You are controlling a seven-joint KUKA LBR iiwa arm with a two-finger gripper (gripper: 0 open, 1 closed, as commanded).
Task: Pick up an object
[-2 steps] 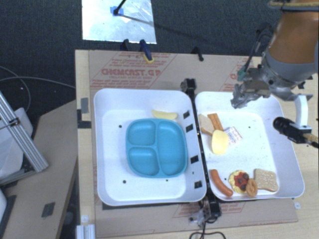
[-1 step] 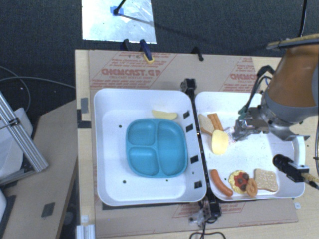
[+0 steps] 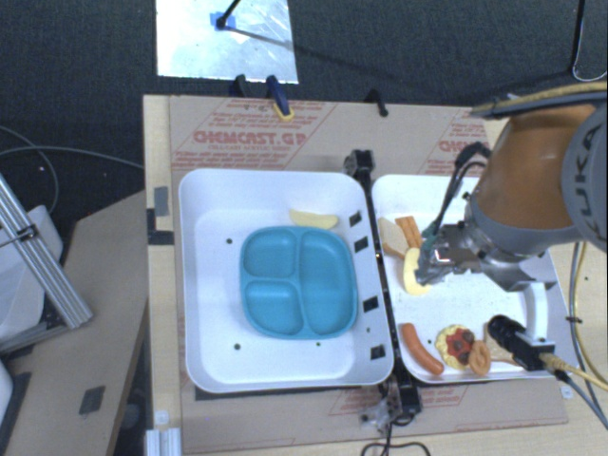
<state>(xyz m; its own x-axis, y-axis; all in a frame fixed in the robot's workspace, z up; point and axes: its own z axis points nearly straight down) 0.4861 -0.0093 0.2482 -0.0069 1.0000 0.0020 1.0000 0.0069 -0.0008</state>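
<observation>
Right white bin [image 3: 541, 275]: pincer [image 3: 425, 272] low over yellow piece [image 3: 414, 275].

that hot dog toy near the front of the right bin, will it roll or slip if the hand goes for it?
The hot dog looks round and elongated, so it may roll sideways when nudged. Its surface looks smooth, like plastic, so it may slip in the grip. It lies close to the pizza toy, so the hand may bump both.

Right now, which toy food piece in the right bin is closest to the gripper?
The pale yellow piece, right beside the gripper. The hot dog, pizza and pretzel lie along the bin's near edge.
</observation>
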